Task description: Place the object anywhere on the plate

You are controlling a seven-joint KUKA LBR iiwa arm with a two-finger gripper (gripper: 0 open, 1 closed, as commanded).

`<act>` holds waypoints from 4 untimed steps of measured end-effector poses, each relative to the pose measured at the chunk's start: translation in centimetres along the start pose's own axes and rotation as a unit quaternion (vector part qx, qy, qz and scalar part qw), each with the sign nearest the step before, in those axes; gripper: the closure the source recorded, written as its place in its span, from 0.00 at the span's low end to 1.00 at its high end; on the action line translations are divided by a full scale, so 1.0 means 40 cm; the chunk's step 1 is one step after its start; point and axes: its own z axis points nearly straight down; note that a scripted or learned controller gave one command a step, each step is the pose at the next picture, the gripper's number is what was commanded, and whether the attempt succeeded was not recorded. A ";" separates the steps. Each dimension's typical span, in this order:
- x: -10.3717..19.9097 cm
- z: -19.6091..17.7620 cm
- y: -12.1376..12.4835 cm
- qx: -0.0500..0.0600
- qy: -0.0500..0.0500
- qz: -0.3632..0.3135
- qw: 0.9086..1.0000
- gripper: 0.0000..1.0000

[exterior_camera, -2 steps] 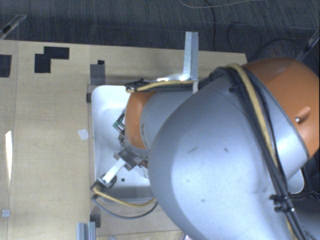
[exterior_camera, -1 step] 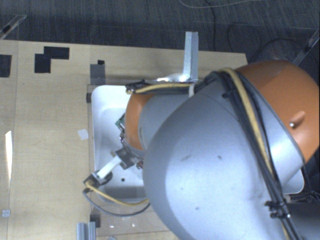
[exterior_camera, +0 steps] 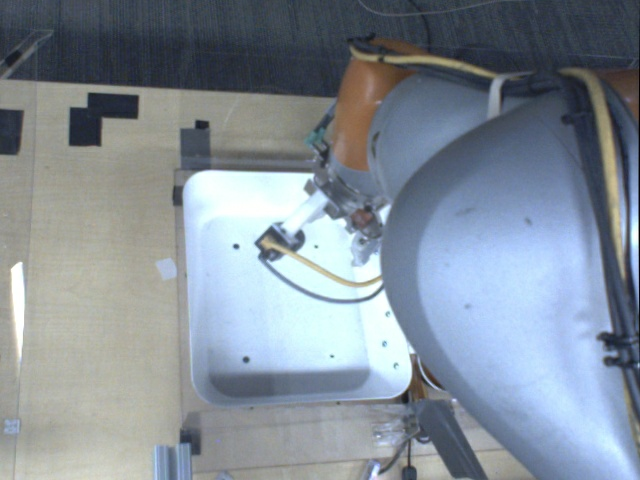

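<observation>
1. One grey robot arm (exterior_camera: 500,248) with an orange band (exterior_camera: 360,98) above the wrist, reaching in from the right. Its broad rounded casing covers the ground to the right of the gripper.
2. One two-finger gripper (exterior_camera: 358,236), just below the orange band, hanging over the right-hand part of the bin. The casing half hides its tip, so I cannot tell whether it is open, closed or holding anything.
3. One shallow white plastic bin (exterior_camera: 200,298), rectangular with rounded corners, lying beneath and to the left of the gripper. Its right side runs under the arm.
4. Several small dark dots (exterior_camera: 235,248) on the bin floor: one to the left of the gripper, the others nearer the camera.
5. One pale wooden bench (exterior_camera: 90,368), bearing the bin.
6. Three black angular marks (exterior_camera: 100,116) on the bench top, well to the left of the gripper and beyond it.
7. Two grey metal brackets (exterior_camera: 195,146), one at the bin's far left corner and one at its near left corner.
8. One small pale scrap of tape (exterior_camera: 165,268) on the bench, just outside the bin's left wall.
9. One thin pale cable (exterior_camera: 470,6) on dark grey carpet (exterior_camera: 180,18), beyond the gripper.
10. Task object and plate: position cannot be told.
</observation>
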 end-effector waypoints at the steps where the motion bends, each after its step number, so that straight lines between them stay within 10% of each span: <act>1: -0.003 -0.232 -0.295 0.000 0.001 0.130 0.992 0.00; 2: -0.049 -0.063 -0.330 0.001 0.000 0.230 0.973 0.00; 4: -0.113 0.010 -0.339 0.000 -0.001 0.230 0.973 0.00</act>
